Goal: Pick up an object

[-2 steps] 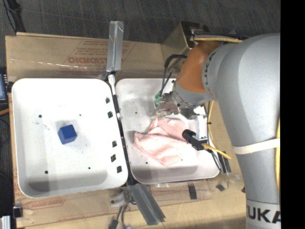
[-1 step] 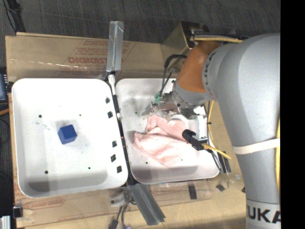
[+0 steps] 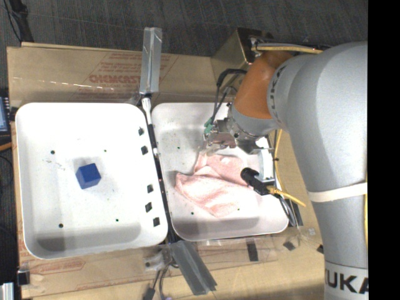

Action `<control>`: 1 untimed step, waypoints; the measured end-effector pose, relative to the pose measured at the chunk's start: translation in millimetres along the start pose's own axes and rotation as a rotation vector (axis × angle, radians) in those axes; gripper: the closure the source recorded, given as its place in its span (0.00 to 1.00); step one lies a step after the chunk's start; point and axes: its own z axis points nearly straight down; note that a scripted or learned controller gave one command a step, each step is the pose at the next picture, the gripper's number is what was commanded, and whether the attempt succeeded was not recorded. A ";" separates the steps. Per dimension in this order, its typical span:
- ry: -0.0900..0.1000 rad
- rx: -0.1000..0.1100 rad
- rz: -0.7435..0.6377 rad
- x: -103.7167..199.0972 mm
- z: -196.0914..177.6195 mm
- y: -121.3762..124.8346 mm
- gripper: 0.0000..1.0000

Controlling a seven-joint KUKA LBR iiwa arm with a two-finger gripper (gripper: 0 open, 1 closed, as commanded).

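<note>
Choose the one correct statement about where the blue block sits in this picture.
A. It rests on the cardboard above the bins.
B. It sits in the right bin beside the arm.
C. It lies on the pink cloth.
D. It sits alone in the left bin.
D. The blue block sits by itself on the floor of the left bin, while the pink cloth lies in the right bin, under the arm.

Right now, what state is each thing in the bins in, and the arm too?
Cube: flat on the left bin floor, alone, untouched.
Cloth: crumpled, lying in the right bin, not lifted.
Gripper: low over the cloth's far edge; grip hidden by the wrist.
Arm: reaching into the right bin.
</note>
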 end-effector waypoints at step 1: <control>0.000 0.000 0.000 0.1 0.0 0.0 0.00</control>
